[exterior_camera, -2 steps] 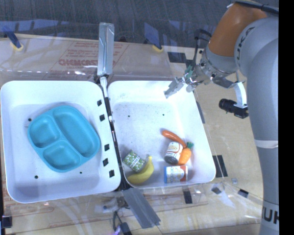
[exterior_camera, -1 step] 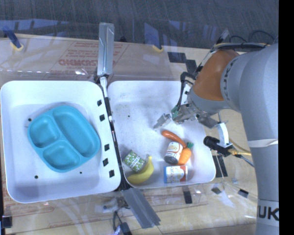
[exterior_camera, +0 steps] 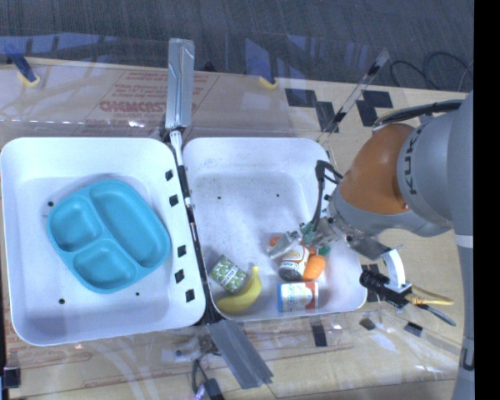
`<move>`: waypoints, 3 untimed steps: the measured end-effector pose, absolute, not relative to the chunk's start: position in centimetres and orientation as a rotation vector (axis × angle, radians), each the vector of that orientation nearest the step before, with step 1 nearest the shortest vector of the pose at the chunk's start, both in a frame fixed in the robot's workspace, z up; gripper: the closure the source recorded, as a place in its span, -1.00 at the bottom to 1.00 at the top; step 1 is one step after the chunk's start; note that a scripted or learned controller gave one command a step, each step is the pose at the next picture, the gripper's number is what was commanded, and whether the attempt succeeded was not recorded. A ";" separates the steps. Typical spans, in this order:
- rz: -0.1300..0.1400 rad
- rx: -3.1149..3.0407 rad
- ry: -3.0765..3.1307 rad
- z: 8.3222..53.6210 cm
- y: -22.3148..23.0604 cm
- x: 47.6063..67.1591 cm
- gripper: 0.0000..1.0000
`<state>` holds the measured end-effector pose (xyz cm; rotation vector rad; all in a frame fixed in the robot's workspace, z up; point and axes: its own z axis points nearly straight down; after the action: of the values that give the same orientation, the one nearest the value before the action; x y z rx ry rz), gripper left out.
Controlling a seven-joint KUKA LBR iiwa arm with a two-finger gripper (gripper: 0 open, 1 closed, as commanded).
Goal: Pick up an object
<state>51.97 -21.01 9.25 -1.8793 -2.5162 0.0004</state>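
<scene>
The arm (exterior_camera: 400,173) comes in from the right, its orange band bulging over the right bin's (exterior_camera: 233,161) far-right wall, and the gripper (exterior_camera: 310,238) is down low inside that bin, right in the cluster of small things at the near right corner. Whether it is spread or closed, I cannot tell: the wrist and cabling cover the tips from this angle.

Directly under and against the gripper sits a small orange carrot-like piece (exterior_camera: 314,266), with a white-and-orange item (exterior_camera: 288,257) touching it on the left. Just nearer the camera lies a little can on its side (exterior_camera: 297,295), white with a blue end and orange label, close against the bin's front wall. To the left of that, a yellow banana (exterior_camera: 243,293) curves along the front edge, and a green-patterned packet (exterior_camera: 227,272) rests just beside it, touching its upper end.

Nothing can be seen lifted clear of the bin floor. Over in the left bin (exterior_camera: 25,307), a blue divided plate (exterior_camera: 108,235) lies flat in the middle, well apart from the gripper
</scene>
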 end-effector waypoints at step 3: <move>-0.004 -1.716 -2.632 21.9 -9.5 65.6 1.00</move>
<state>65.62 -9.51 21.85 -1.7163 -2.6322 -0.0042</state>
